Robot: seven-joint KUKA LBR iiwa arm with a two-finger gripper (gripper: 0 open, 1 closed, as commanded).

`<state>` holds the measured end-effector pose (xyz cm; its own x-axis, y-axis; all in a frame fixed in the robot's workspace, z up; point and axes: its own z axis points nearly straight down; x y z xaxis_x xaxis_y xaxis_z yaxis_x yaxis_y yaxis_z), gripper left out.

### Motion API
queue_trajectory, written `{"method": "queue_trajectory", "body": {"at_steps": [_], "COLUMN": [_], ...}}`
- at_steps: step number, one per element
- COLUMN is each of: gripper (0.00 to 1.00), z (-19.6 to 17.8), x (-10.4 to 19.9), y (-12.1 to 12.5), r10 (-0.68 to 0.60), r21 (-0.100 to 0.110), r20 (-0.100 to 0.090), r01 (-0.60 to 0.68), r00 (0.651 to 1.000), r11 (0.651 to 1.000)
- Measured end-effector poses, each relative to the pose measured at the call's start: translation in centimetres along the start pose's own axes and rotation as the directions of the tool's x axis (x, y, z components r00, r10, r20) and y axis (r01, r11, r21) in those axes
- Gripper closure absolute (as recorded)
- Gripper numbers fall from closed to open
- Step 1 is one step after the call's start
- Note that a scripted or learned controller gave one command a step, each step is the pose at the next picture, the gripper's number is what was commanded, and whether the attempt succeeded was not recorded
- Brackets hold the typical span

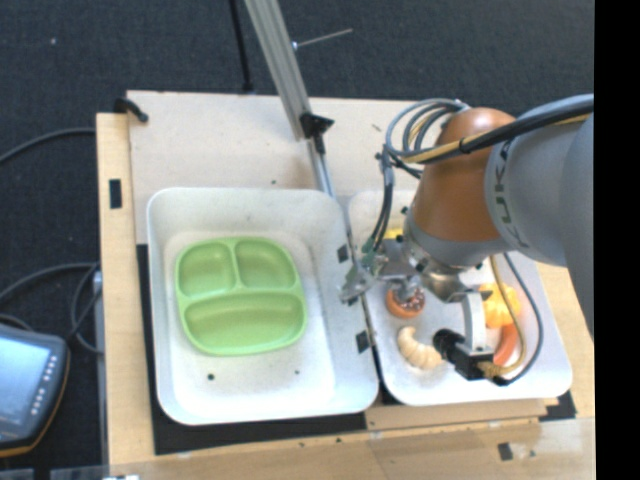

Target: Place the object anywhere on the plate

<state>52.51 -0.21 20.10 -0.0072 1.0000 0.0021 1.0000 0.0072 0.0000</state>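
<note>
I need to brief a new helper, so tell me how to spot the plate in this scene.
Find the two white bins side by side on the bench and take the left bin, away from the arm. The plate lies flat in it: a light green, rounded-square dish divided into three compartments, unlike the orange and yellow items in the right bin.

The only lettering I can read sits on the grey arm (545,183): dark capital letters running sideways down its housing, just right of the orange band (455,183). I make out "UK" and part of another letter, a piece of the maker's name; the rest curves out of sight. Far left of the arm, the handheld pendant (25,386) shows rows of buttons, too small for me to read.
</note>
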Motion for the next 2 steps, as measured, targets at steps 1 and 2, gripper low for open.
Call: {"method": "queue_trajectory", "body": {"at_steps": [1,2], "gripper": [1.00,0.00], "z": [-1.09,-1.02], "x": [-0.37,-0.35], "y": [0.18,0.16], "r10": [0.006,0.009], "r21": [-0.004,-0.003], "r20": [0.001,0.000], "r01": [-0.006,-0.009], "r00": [1.000,1.000], "r11": [1.000,1.000]}}
